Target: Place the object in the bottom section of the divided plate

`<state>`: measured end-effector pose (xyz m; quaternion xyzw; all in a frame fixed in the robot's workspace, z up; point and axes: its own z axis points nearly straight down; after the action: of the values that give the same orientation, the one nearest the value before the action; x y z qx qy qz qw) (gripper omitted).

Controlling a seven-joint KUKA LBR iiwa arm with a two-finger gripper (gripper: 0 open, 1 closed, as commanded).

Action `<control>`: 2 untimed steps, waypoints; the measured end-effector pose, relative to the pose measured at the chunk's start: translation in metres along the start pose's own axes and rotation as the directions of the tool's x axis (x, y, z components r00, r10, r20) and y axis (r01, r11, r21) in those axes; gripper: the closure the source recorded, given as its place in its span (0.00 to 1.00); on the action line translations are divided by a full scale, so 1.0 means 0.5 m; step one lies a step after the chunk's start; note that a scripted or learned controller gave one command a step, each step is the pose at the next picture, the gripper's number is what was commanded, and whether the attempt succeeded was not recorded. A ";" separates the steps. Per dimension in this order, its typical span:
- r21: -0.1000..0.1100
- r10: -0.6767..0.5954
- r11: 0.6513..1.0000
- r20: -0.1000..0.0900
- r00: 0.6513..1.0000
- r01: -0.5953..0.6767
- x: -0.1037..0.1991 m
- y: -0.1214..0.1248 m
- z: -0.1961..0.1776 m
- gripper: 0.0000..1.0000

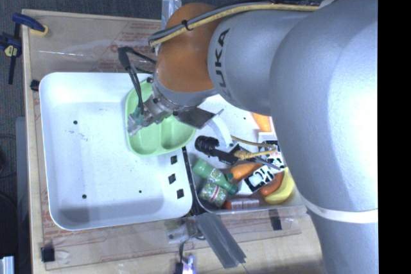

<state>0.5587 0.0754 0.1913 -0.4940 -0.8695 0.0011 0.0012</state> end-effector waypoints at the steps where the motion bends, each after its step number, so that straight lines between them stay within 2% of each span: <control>1: 0.000 0.124 0.992 0.001 0.992 -0.124 0.019 0.174 0.172 1.00; 2: -0.002 -0.045 0.999 0.001 0.999 0.045 0.011 0.151 -0.087 1.00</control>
<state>0.6209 0.1187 0.2345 -0.4742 -0.8804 0.0005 0.0001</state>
